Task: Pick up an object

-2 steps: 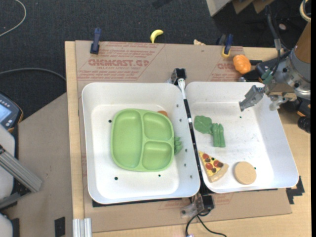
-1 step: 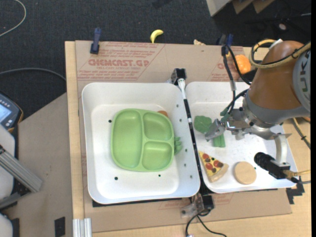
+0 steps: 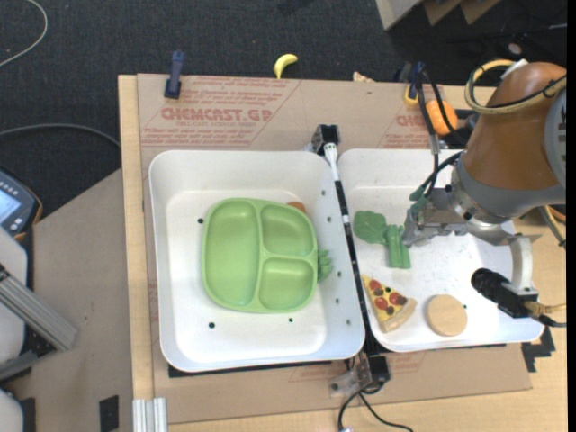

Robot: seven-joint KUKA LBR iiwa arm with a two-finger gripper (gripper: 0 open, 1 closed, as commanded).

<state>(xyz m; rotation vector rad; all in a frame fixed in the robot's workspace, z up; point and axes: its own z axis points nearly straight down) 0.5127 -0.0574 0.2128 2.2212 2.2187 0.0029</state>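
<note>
Beside tool [image 3: 416, 229], leafy plastic greens [image 3: 382, 234]

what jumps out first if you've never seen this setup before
The big green divided plate lying in the left bin draws the eye first. Next is the grey and orange arm reaching in from the right, its end effector low over the right bin beside a green leafy toy. Near that bin's front edge lie a pizza slice and a tan round disc.
</note>
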